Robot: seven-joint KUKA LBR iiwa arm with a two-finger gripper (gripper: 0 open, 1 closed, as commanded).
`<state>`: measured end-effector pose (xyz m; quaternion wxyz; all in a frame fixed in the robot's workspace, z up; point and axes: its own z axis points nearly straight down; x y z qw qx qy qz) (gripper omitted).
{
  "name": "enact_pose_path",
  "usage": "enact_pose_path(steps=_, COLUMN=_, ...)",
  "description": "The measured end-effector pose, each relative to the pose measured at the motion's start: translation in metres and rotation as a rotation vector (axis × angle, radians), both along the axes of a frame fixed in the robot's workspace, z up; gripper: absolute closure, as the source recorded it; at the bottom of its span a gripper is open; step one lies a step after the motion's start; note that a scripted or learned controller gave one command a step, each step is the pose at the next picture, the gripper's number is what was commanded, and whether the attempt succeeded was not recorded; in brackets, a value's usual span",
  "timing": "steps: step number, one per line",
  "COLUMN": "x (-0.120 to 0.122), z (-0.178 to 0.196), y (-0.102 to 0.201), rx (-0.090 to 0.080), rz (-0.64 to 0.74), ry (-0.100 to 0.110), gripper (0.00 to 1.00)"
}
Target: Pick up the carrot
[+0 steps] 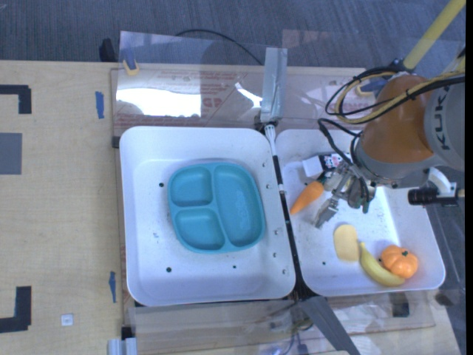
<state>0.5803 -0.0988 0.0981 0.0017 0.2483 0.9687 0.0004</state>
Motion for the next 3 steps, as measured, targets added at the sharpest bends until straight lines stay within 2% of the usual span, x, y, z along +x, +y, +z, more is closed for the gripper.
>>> enact_pose_path(steps=1, x=0.035, z=-0.008, y=-0.012, rx=-0.001, rz=0.364, ry=0.031, gripper=0.00)
enact_pose_path(steps=2, x=-0.034, z=0.076, y=-0.034, rx=-0.003, rz=0.234, ry=-0.004, gripper=0.00)
enact_pose_path(steps=3, x=0.071, z=0.088, y=0.018, rx=-0.001, rz=0.402, ry=-0.005, gripper=0.00)
